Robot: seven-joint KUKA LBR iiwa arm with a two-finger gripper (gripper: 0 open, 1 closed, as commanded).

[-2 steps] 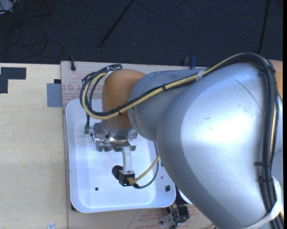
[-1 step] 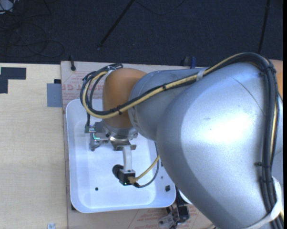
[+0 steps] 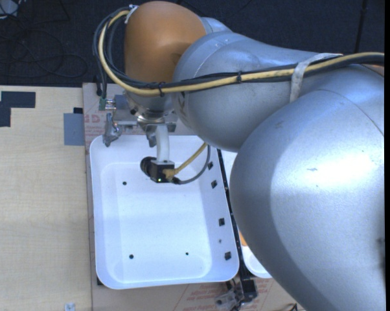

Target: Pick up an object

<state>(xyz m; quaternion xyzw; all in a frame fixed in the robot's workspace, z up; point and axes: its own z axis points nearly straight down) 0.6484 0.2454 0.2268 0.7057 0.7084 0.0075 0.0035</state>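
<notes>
My gripper (image 3: 140, 126) hangs over the far edge of the left white bin (image 3: 111, 238), just under the arm's orange band (image 3: 161, 39). The bulky grey arm (image 3: 298, 173) sweeps in from the right and covers nearly all of the right bin (image 3: 254, 267). A thin orange sliver (image 3: 242, 241) peeks out at the arm's edge over the right bin; what it belongs to is hidden. The left bin's floor shows plain white with a few small dark dots.
The pale wooden bench (image 3: 33, 193) stretches to the left of the bins, with dark blue-grey patches (image 3: 72, 128) near its far edge. A dark divider with small clips (image 3: 222, 222) runs between the two bins.
</notes>
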